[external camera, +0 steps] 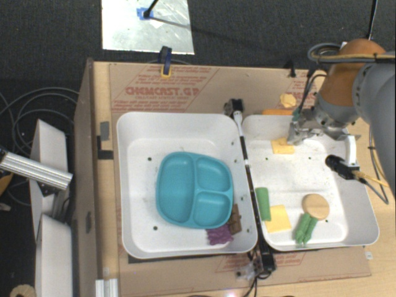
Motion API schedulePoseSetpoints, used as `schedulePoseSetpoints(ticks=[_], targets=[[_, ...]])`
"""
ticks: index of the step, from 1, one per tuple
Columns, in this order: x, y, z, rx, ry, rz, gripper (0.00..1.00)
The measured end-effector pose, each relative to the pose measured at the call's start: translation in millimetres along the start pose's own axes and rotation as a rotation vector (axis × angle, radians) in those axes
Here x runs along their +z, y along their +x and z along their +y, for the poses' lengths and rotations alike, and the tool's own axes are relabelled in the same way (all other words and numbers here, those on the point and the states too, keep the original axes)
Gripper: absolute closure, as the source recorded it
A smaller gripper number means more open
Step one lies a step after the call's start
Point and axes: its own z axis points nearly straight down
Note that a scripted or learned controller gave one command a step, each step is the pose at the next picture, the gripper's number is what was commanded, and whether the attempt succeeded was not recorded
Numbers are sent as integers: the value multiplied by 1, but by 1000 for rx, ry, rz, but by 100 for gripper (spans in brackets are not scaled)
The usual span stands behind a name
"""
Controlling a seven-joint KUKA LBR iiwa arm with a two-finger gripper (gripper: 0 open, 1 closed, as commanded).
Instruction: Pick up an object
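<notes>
Reaching down into the right bin point(362, 218), my hand point(294, 135) sits just over a flat yellow piece point(283, 146) near the back wall. I cannot tell if it is clenched or released. I think I am at the grab step; next I need to close and lift. That bin also has a green stick point(263, 203), a yellow block point(278, 218), a round tan disc point(316, 205) and a green toy point(304, 228). A blue plate point(193, 189) lies in the left bin point(133, 166).

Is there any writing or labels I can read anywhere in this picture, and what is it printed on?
"CHEMCAST GP": large red letters, as best they read, on the brown paper-covered board behind the two white bins.
Smaller red lines below that word: too blurred to read.
Red print on the board's front edge: too small to read.
Nothing else carries readable text.
</notes>
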Motion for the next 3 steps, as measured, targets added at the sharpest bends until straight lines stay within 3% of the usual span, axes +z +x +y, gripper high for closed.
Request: schedulePoseSetpoints(ticks=[1, 2, 3], targets=[[2, 1, -1, 0, 3, 1, 0], [17, 14, 13, -2, 9, 4, 0], [16, 28, 2, -1, 13, 4, 0]])
